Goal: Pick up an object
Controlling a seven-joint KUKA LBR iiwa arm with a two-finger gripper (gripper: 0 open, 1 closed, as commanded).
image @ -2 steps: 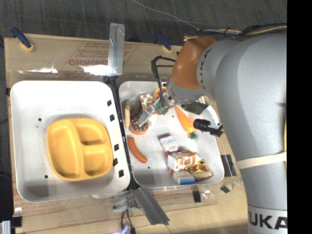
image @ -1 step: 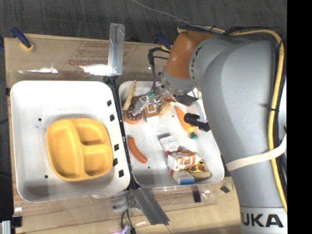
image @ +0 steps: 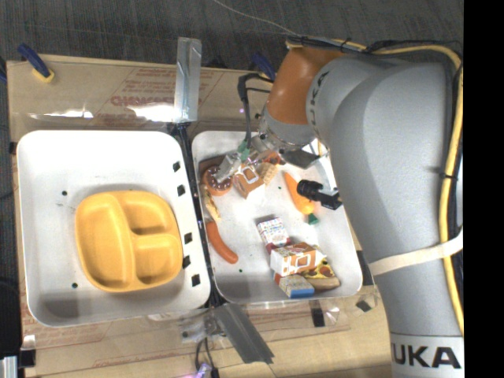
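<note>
Now | end effector (image: pixel 239 162) grip: cannot tell | over brown toy (image: pixel 246 179) | glossy white bin (image: pixel 346 235)

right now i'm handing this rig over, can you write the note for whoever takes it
Gripper: low in the far left part of the right white bin, over a cluster of small brown and orange toy food pieces. Whether it grips anything cannot be made out.

Things: in the right bin, a long orange sausage-shaped toy by the left wall, an orange carrot-shaped toy, a small printed packet, and a stack of small printed boxes at the near end. The left white bin holds a yellow divided plastic tray.

Done: nothing visibly lifted.
Left: secure one object and raise it.
</note>
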